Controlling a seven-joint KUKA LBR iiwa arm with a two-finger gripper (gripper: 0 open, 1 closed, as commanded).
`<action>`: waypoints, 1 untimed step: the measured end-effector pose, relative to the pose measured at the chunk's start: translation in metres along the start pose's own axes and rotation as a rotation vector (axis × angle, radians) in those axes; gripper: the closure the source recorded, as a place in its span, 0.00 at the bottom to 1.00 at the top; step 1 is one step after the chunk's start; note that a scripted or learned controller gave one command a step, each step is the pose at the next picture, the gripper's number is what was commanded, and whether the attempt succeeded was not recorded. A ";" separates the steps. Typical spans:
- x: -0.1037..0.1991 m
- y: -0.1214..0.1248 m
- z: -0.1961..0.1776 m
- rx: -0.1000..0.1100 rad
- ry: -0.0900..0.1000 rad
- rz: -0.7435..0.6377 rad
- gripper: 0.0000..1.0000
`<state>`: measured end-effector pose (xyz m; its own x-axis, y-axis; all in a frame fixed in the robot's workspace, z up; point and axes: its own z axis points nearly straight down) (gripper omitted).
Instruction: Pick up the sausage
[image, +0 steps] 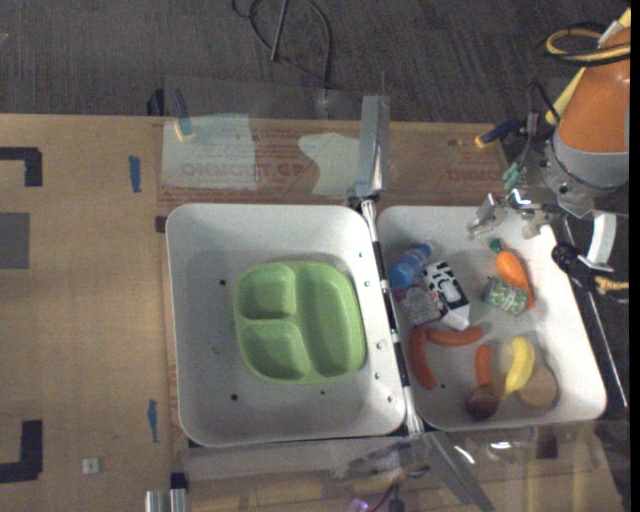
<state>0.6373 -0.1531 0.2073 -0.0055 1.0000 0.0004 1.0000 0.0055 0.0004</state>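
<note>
Right bin (590, 385) holds the sausage (455, 336), well apart from the released pincer (512, 213).

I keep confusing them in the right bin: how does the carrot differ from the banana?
The carrot is orange with a green end; the banana is yellow. The carrot lies toward the bin's far side beside a small green can; the banana lies toward the near edge, next to a brown round piece. The carrot looks straight and tapered, the banana slightly curved. Both are elongated toy foods lying flat in the right bin.
</note>
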 end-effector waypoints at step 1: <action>-0.035 -0.059 0.073 0.000 -0.001 0.079 0.00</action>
<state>0.5786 -0.1885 0.1347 0.0735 0.9973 -0.0002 0.9973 -0.0735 0.0005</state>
